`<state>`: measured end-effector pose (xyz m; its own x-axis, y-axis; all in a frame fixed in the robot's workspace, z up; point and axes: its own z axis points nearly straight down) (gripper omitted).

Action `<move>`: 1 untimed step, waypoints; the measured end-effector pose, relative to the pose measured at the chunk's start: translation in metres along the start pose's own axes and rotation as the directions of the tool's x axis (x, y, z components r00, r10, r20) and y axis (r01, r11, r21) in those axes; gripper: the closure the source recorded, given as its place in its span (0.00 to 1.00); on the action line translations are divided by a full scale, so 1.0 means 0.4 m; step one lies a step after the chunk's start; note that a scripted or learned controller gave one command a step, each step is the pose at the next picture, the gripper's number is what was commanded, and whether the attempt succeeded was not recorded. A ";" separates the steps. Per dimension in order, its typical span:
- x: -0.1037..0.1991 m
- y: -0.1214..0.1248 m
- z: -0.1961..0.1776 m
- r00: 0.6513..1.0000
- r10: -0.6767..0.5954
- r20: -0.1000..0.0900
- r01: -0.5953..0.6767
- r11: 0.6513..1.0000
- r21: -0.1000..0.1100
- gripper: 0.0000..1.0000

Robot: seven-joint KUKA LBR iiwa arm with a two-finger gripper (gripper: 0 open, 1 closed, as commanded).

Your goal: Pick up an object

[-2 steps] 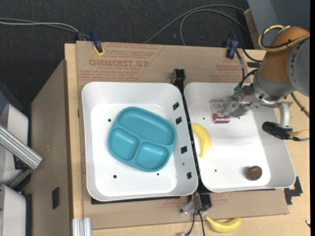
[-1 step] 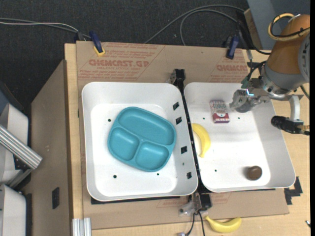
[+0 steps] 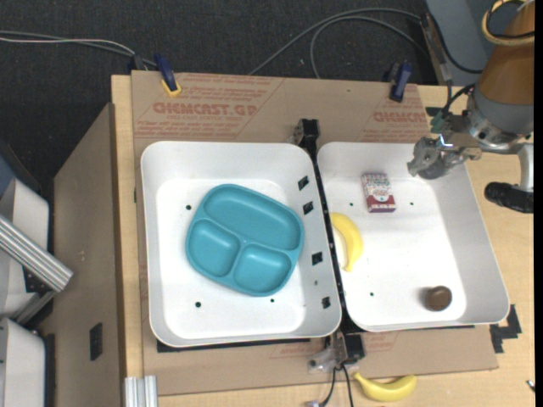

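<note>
jaws' state unclear; gripper (image 3: 427, 161) hovers just right of small box (image 3: 378, 192).

Open floor between box (image 3: 378, 192), banana (image 3: 347, 240), ball (image 3: 438, 298).

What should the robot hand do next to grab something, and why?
Probably slide the tool a little left and down over the small red and white box. That box is the nearest thing to it in the right bin, lying alone with bare floor around it. The banana and the brown ball lie farther off.
</note>
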<state>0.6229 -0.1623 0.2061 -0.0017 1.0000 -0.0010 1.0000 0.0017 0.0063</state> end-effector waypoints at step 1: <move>0.127 -0.042 0.014 1.000 -0.003 -0.004 0.003 1.000 0.010 1.00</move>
<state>0.6059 -0.1113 0.2004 -0.0046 1.0000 0.0025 1.0000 0.0046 -0.0037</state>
